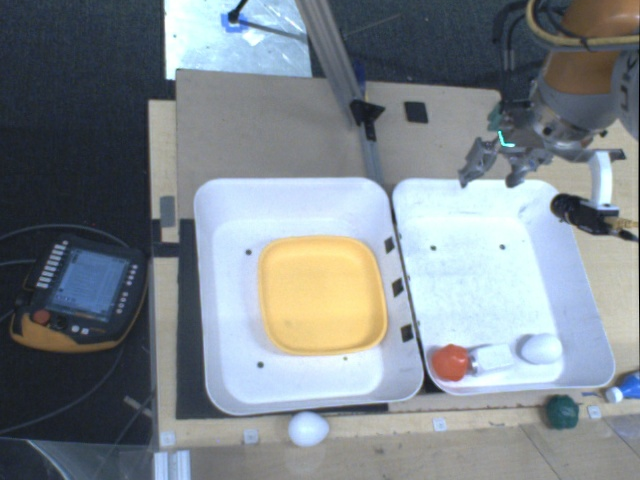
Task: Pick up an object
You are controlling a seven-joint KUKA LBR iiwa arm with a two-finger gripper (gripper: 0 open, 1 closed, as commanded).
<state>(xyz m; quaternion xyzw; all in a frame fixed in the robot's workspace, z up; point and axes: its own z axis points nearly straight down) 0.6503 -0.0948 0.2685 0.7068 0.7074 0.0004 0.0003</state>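
At the bench's (270, 128) far right, the gripper (493, 171) is hanging above the far rim of the right bin (500, 268), its two fingers (474, 168) spreading apart and gripping nothing. The bench is standing on dark carpet, with a handheld control pendant (75, 298) lying off its left edge. The left bin (225, 268) is holding a yellow square plate (322, 294). A white egg-shaped object (308, 429) is sitting on the bench's near edge. Along the right bin's near wall, a red ball (450, 361), a small white block (493, 358) and a white egg (540, 348) are lying in a row.
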